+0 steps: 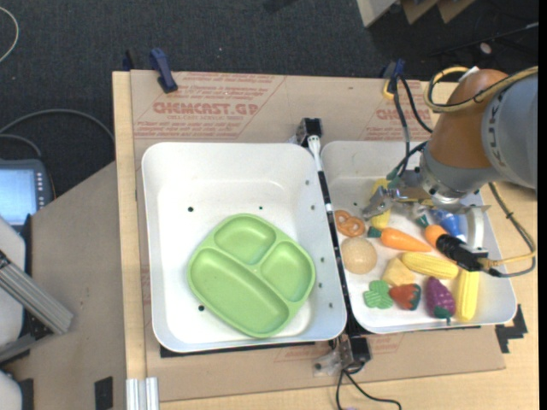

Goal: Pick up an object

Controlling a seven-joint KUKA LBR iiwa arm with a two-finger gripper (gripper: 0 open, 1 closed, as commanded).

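1. Left bin [162, 254]: green divided plate [249, 273] lies flat, near front wall.
2. Right bin [504, 301]: toy food clustered at front — broccoli [377, 295], egg [360, 255], corn [467, 293], carrot [406, 240], pretzel [349, 224].
3. Gripper [381, 202] low in right bin, behind pretzel; finger spread cannot be told, nothing visibly held.

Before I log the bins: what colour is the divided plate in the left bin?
Light green divided plate, seen clearly in the camera view.
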